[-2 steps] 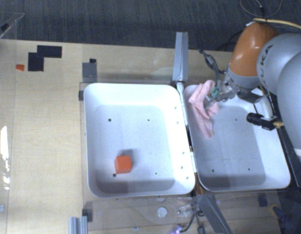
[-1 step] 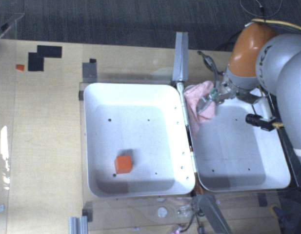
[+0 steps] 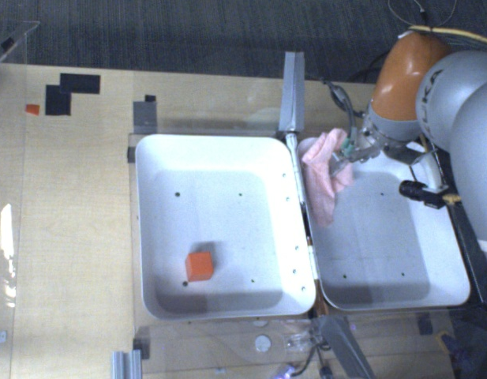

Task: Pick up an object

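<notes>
A pink cloth [image 3: 322, 178] hangs in a long bunched fold over the left side of the right bin [image 3: 401, 290], close to the divider between the bins. My gripper [image 3: 343, 155] is at the cloth's upper right part, and its dark fingers are shut on a pinch of the fabric. The cloth's top is gathered at the fingers while its lower end trails down toward the bin floor. A small orange cube [image 3: 200, 266] lies on the floor of the left bin [image 3: 156, 212], near its front left, far from the gripper.
A grey upright post [image 3: 291, 93] stands behind the divider between the bins. The arm's orange band [image 3: 405, 69] and grey links fill the upper right, with a black cable fitting [image 3: 421, 192] over the right bin. Black markers [image 3: 69, 91] lie on the bench at far left.
</notes>
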### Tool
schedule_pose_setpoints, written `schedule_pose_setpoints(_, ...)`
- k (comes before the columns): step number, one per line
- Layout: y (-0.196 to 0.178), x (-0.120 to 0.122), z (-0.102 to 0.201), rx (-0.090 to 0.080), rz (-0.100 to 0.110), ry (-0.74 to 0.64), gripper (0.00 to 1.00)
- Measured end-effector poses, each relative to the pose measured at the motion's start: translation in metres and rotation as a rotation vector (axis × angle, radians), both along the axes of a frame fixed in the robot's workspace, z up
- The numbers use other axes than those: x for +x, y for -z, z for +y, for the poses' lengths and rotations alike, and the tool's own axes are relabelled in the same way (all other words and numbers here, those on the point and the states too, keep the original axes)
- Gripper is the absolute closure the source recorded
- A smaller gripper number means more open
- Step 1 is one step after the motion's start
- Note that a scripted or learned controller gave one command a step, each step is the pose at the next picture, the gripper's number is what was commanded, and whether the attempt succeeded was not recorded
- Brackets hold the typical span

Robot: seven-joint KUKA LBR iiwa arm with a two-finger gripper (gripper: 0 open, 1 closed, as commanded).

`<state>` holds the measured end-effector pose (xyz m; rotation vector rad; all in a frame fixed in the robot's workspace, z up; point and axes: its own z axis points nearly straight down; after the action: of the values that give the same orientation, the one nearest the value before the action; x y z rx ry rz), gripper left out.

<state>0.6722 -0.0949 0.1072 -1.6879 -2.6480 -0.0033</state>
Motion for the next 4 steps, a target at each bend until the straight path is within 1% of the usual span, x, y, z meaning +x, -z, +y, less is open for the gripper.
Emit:
schedule_pose_setpoints(1, 0.001, -0.001, 0.001, 0.002, 0.005, -0.001, 0.0)
schedule_pose_setpoints(2, 0.013, -0.009, 0.002, -0.007, -0.007, -0.071, 0.0)
schedule_pose_setpoints(3, 0.005, -0.006, 0.005, -0.005, -0.016, -0.075, 1.0)
schedule_pose_setpoints(4, 0.006, -0.008, 0.007, -0.002, -0.008, -0.076, 0.0)
